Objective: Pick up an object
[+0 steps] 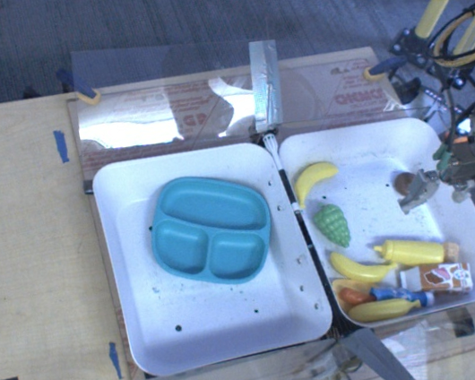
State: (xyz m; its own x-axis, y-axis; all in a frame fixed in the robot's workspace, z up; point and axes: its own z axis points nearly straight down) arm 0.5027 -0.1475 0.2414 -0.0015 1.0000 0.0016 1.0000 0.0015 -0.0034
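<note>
The gripper (419, 189) hung over the right part of the right bin (365, 139), and whether its jaws were spread or pressed together could not be told. Nothing showed between them. In that bin, a banana (313, 178) lay at the far left with a green bumpy fruit (334, 225) just nearer. Along the near wall sat a second banana (360, 267), a yellow bottle (412, 251) and a small carton (442, 278). The left bin (134, 275) held a blue divided plate (211, 228).
</note>
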